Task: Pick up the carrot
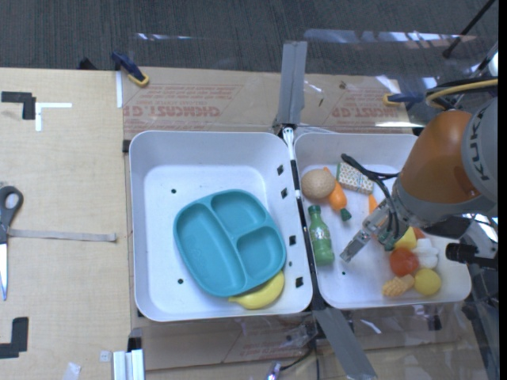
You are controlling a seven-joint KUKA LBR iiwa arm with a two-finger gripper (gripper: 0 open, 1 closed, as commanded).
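At the far left, a pair of scissors (8, 212) lies on the pale wooden table (63, 291), well apart from everything the task concerns. Next comes the left shallow white bin (142, 236), which holds a teal plastic divided plate (230, 242) with a yellow banana (261, 294) tucked against its lower edge. Across the divider, the right shallow white bin (341, 291) carries the clutter: a round beige potato-like ball (318, 184), a green plastic bottle (320, 234) lying below it, and between them to the right the small orange carrot (339, 198) with a green tip, resting on the bin floor just beside a small patterned box (356, 178). The carrot lies free, so the pick looks not yet made; reaching, closing and lifting all seem left to do. The gripper (354, 246) hangs low over the bin floor, below and a little right of the carrot and apart from it, its fingers appearing close together with nothing between them. Further right, a red tomato (402, 263), a yellow lemon-like fruit (428, 281) and an orange ridged piece (398, 286) cluster near the corner. The grey arm with its orange band (444, 161) leans in from the right, its wrist angled down and leftward.
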